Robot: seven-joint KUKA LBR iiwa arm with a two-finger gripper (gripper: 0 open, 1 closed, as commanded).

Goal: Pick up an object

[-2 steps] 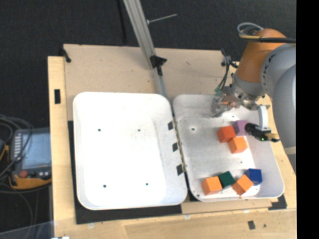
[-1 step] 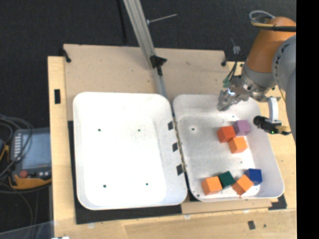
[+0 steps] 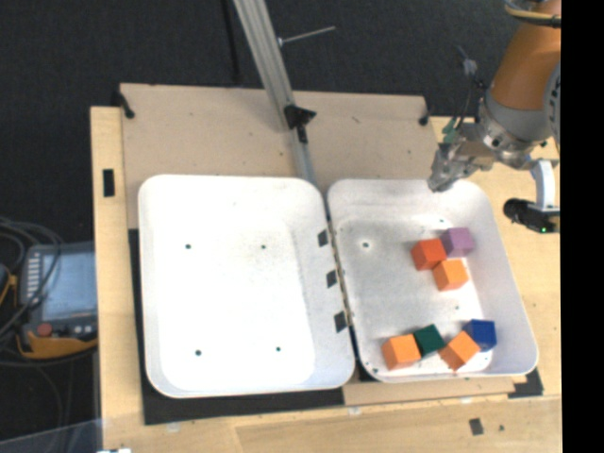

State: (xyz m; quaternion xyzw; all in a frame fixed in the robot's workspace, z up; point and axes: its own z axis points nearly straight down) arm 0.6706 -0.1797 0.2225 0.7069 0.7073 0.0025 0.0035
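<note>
The right bin (image 3: 377, 217) holds several small blocks. A red-orange block (image 3: 428, 253), a purple block (image 3: 459, 242) and an orange block (image 3: 451, 274) cluster near its right side. Along its front edge lie an orange block (image 3: 401, 350), a dark green block (image 3: 429, 339), another orange block (image 3: 461, 349) and a blue block (image 3: 481, 332). My gripper (image 3: 442, 178) hangs over the bin's far right corner, well behind the purple block, and nothing shows between its fingers.
The left bin (image 3: 231, 281) sits beside the right one, joined by small black clips (image 3: 332, 276). A slanted metal rail (image 3: 269, 64) rises behind the bins. A pendant with a screen (image 3: 52, 295) lies off the bench at the left.
</note>
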